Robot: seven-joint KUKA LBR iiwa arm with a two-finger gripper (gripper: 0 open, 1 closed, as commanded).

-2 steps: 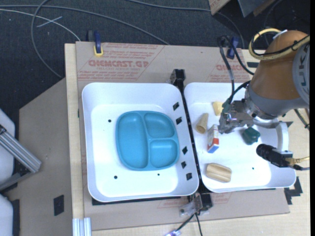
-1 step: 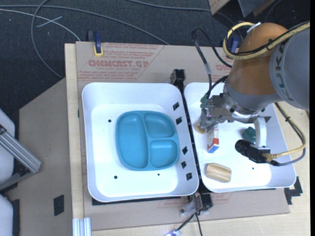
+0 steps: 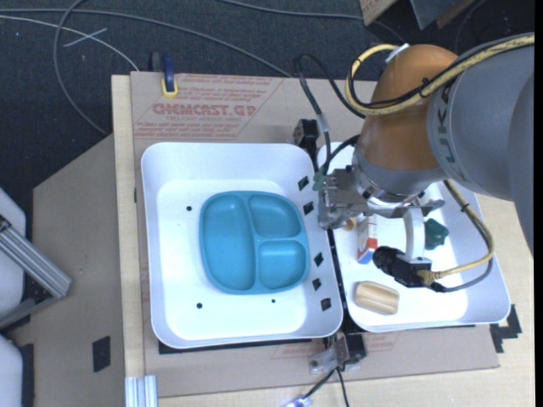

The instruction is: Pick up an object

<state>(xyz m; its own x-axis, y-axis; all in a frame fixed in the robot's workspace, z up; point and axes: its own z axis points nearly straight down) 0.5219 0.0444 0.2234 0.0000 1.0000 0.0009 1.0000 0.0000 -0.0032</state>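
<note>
Objects for picking lie in the right bin (image 3: 484, 308), in the lower right of the frame. A tan, rounded block (image 3: 376, 297) rests near that bin's lower left corner. Just above it, near the bin's left wall, lies a small red and white item (image 3: 366, 248), too small to name. A dark green piece (image 3: 436, 233) sits further right, toward the middle of the bin, partly hidden by the arm's cables.

Over this bin hangs the arm (image 3: 475, 117), reaching in from the right edge of the frame, grey with an orange band (image 3: 405, 113) above the wrist. Its claw (image 3: 339, 209) sits low at the bin's left wall, close to the divide between the two bins. Whether the claw is apart or together cannot be told from this angle, since the wrist covers it. Nothing is visibly clamped in it.

A black fitting with a yellow cable (image 3: 407, 267) hangs below the wrist, between the red and white item and the green piece.

The left bin (image 3: 165, 227) fills the middle of the frame and holds a blue divided plate (image 3: 253, 241) with three compartments, lying flat near its centre.

Both bins stand side by side on a pale surface (image 3: 127, 125) with red lettering along its upper part. A blue and yellow clamp (image 3: 168, 75) grips the upper left edge of that surface.
</note>
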